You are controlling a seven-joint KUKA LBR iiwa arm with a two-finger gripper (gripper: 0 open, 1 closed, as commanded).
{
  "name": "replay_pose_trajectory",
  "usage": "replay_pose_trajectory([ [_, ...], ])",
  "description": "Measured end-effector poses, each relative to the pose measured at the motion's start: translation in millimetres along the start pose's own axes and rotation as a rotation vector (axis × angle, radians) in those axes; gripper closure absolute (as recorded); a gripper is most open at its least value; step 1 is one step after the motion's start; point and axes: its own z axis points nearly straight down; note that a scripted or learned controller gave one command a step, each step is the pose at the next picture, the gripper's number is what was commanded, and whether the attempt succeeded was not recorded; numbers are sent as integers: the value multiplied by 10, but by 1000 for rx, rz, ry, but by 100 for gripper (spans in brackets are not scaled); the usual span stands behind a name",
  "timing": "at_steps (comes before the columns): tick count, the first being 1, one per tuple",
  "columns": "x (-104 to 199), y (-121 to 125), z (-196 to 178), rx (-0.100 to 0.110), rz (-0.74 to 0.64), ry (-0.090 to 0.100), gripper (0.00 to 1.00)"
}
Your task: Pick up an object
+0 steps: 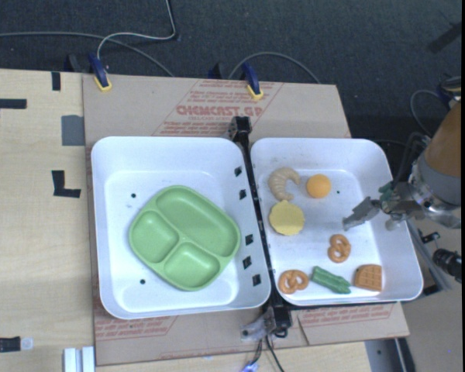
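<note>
In the right bin [372, 157] lie a tan croissant [283, 181], an orange ball [318, 186], a yellow disc [287, 219], two pretzels [339, 248] [292, 280], a green pod [330, 280] and a brown waffle piece [368, 277]. My gripper [372, 213] hangs over the bin's right side, right of the upper pretzel and above the waffle piece. Its fingers are spread apart, with nothing between them.
The left bin [108, 161] holds a green divided plate [185, 237]. A black divider with clips [252, 215] runs between the bins. Blue clamps [100, 74] and cables lie at the bench's far edge. The arm's orange band [447, 142] stands at the right.
</note>
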Motion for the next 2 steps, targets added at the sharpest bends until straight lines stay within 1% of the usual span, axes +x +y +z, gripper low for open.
replay_pose_trajectory([
  [1,150,-62,1340,-4,-1,1,0],
  [2,140,-58,1239,-5,1,-2,100],
])
